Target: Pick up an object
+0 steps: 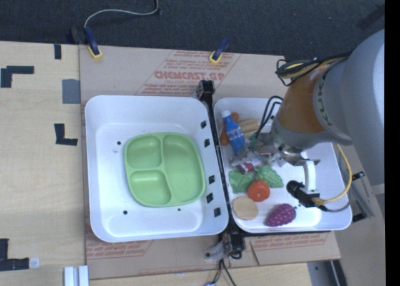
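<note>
**Two-bin desk, arm lowered into the right bin**

- Landmark: the black divider (pixel 211 153) between the two bins; all places are given from it.
- Left bin (pixel 100 172): white and shallow, set left of the divider. A green compartment plate (pixel 165 169) with three sections is laid flat in its middle, just left of the divider.
- Right bin (pixel 334 219): white, set right of the divider. Held in it: a blue bottle (pixel 234 133) close to the divider at the far end; green leafy toy food (pixel 242 180) just right of the divider; a red tomato (pixel 258 190) touching the greens; a tan round piece (pixel 245 208) toward the near end; a purple grape bunch (pixel 280 215) further right of it.
- Claw (pixel 257 153): lowered among the greens and the bottle, right of the divider. Its opening cannot be told; no object is seen to be held.
- Arm: grey with an orange band (pixel 300 107), well right of the divider.
</note>
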### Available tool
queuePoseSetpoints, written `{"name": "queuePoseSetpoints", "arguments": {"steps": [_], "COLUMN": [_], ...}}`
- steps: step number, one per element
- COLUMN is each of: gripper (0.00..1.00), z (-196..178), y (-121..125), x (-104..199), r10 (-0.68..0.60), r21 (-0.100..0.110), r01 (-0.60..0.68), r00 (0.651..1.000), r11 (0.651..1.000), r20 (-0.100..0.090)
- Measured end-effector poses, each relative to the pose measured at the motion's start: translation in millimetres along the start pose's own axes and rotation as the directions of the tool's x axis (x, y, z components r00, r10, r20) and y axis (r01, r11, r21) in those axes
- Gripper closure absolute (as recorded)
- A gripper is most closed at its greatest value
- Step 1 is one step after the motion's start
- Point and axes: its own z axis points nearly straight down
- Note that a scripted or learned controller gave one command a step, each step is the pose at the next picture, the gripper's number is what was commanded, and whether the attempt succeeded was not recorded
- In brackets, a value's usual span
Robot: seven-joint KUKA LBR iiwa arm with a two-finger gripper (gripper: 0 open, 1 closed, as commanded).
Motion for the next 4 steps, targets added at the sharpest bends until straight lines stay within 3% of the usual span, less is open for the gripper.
{"name": "queuePoseSetpoints", "arguments": {"steps": [1, 2, 3, 4], "gripper": [0.0, 0.0, 0.0, 0.0], "z": [-0.6, -0.1, -0.4, -0.2], "y": [-19.4, 8.8, -31.5, 19.4], "x": [-4.9, 0.9, 3.1, -0.3], "r10": [-0.001, 0.0, 0.0, -0.001], "r21": [-0.005, -0.002, -0.004, -0.004], "r01": [0.001, 0.0, 0.0, 0.001], "r00": [1.0, 1.0, 1.0, 1.0], "r11": [1.0, 1.0, 1.0, 1.0], "r20": [0.002, 0.002, 0.003, 0.002]}}
